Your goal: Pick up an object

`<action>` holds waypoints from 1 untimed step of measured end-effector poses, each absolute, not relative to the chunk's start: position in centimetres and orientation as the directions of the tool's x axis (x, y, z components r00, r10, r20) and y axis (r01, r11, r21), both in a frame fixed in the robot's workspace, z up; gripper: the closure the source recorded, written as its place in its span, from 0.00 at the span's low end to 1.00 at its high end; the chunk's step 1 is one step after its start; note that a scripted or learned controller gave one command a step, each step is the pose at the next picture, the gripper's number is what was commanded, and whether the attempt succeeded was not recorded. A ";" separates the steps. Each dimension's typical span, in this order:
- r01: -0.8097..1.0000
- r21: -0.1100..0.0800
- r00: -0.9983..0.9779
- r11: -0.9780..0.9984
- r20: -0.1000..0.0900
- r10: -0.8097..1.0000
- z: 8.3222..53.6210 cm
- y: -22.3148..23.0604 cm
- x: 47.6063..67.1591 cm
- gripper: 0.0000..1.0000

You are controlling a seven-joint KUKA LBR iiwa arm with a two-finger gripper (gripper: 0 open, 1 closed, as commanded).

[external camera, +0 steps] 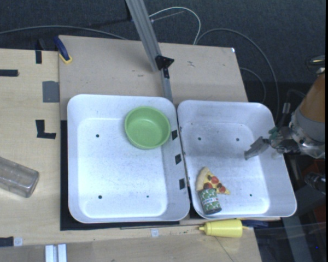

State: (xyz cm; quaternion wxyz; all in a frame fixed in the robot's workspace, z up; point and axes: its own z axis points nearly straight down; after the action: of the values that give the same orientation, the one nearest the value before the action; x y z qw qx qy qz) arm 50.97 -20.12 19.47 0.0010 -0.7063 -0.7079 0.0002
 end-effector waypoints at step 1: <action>1.000 -0.002 -0.002 0.002 0.001 1.000 19.5 -20.1 51.0 0.00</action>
State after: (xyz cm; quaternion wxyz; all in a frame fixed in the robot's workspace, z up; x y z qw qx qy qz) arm 50.96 -20.14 19.48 0.0011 -0.7064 -0.7078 0.0002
